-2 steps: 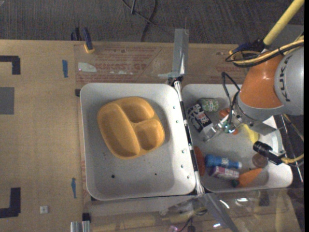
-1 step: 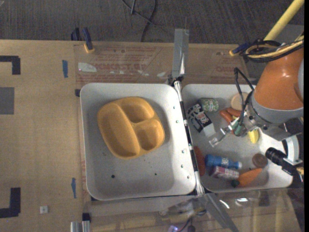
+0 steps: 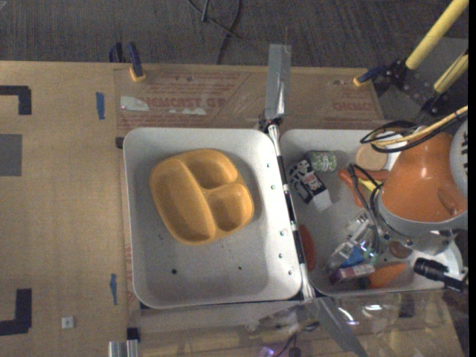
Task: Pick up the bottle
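Faint reddish print on the cardboard sheet (image 3: 178, 99) behind the left bin (image 3: 141, 222), too blurred to read; nothing else legible.

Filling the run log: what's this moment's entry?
arm: low over right bin | yellow divided plate: left bin | bottle: not identifiable | grasp: unconfirmed

1. Bench (image 3: 59, 222): tan surface, with black corner marks and short blue tape strips.
2. Left bin (image 3: 216, 274): white, with small dark specks on its floor.
3. Divided plate (image 3: 201, 194): uniform yellow-orange.
4. Right bin (image 3: 327, 214): white.
5. Small carton (image 3: 306, 178): black and white pattern.
6. Round item (image 3: 322, 161) beside it: pale green.
7. Arm (image 3: 424, 181): orange band, grey below.
8. Rods (image 3: 439, 27) at upper right: yellow.
9. Floor (image 3: 89, 13) beyond the bench: dark grey.
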Motion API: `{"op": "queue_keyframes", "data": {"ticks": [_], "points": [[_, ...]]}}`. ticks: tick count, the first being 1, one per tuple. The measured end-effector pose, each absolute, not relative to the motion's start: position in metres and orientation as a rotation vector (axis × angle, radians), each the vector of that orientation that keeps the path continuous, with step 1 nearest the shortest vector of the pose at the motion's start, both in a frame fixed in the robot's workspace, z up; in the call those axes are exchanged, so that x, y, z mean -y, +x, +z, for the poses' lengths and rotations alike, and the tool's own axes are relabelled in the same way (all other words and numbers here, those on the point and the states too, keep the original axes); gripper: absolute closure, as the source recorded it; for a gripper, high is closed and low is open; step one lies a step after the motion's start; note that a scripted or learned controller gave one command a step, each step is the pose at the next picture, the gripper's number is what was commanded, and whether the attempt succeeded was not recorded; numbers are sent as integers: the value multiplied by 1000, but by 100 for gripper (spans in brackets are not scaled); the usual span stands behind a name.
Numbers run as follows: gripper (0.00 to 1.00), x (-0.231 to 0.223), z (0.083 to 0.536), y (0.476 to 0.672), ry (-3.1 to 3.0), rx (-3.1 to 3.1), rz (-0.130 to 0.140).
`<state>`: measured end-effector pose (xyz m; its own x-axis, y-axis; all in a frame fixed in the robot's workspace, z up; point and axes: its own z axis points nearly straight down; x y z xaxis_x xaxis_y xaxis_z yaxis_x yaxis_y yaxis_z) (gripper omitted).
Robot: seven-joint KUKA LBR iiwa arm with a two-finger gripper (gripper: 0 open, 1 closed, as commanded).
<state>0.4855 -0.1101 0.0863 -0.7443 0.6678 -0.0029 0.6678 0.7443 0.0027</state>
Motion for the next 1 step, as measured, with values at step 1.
{"op": "queue_keyframes", "data": {"ticks": [1], "points": [[100,110,97,487,1127,-2925,7]]}}
